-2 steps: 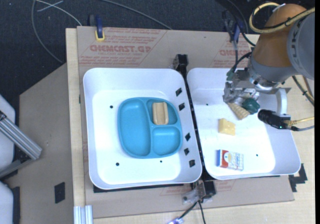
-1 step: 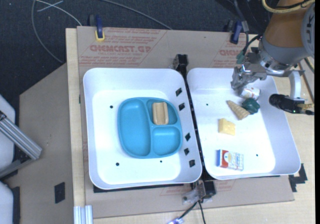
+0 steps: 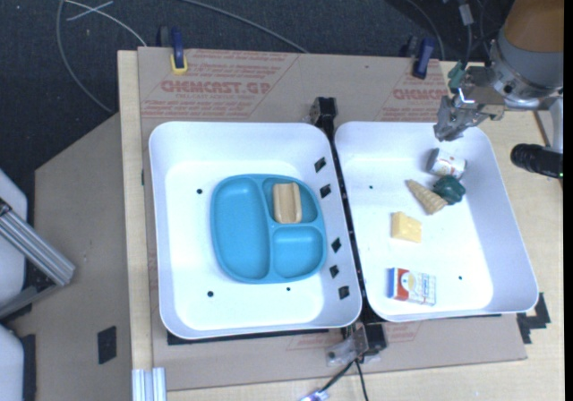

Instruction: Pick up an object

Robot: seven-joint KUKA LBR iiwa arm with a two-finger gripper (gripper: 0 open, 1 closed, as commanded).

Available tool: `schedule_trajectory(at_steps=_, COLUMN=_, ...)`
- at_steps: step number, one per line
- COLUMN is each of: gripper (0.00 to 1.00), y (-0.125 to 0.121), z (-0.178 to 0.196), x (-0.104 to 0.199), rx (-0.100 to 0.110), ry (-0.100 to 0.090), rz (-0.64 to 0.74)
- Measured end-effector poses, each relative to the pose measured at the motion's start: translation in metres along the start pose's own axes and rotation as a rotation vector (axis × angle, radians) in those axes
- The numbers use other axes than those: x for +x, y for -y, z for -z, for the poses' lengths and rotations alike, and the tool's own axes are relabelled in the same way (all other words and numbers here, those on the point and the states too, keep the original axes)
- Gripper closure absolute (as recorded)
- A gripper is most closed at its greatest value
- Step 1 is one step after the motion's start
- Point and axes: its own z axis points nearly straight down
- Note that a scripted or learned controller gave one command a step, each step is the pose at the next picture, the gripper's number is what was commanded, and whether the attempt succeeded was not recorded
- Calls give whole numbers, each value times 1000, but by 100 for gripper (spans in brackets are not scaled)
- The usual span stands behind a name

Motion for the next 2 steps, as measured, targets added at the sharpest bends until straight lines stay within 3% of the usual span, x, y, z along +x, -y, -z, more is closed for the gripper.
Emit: schedule_trajectory(at_steps=2, gripper=100, y=45, z=-24, x=98, rx=12, ry=-4, rz=3)
